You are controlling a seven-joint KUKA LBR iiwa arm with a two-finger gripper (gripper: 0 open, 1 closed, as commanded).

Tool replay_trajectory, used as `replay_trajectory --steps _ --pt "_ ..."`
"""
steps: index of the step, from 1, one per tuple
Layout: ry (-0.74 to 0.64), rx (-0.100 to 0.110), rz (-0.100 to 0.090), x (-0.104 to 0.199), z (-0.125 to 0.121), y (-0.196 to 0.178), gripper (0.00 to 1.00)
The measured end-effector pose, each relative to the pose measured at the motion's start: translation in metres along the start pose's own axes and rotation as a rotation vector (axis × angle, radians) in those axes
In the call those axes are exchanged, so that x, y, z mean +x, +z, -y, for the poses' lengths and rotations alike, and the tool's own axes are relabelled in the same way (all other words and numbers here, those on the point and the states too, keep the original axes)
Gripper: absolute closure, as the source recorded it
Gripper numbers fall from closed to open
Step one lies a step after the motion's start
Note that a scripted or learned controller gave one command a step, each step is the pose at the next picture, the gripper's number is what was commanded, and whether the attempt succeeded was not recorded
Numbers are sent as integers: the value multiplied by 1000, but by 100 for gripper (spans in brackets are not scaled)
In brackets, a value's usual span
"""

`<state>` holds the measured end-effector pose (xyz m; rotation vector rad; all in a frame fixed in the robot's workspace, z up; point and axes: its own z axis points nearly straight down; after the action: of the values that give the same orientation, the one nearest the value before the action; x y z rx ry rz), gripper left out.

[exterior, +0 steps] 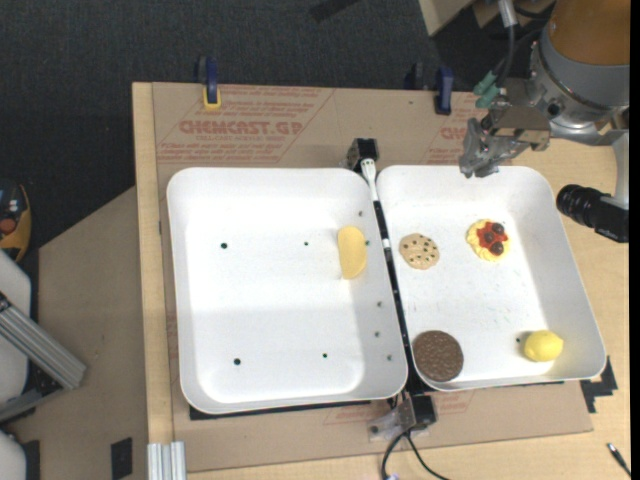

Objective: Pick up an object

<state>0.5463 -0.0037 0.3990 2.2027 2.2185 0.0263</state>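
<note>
- My jaws (480, 164) hang over the far rim of the right bin (570, 268); I cannot tell their state, and nothing shows between them.
- The items lie loose and spread apart, which I judge leaves approach room.
- The jam tart (488, 239) lies nearest, just beneath and toward the camera; the chip cookie (419, 251) lies beyond it to the left.

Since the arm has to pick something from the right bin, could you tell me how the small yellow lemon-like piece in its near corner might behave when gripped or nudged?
The yellow lemon-like piece looks rounded, so it may roll if nudged. Its smooth surface could slip between fingers. It lies close to the right bin wall, which might crowd the gripper.
</note>
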Motion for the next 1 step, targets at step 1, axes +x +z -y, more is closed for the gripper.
replay_trajectory --steps 1 --pt "1 29 -1 55 33 51 100"
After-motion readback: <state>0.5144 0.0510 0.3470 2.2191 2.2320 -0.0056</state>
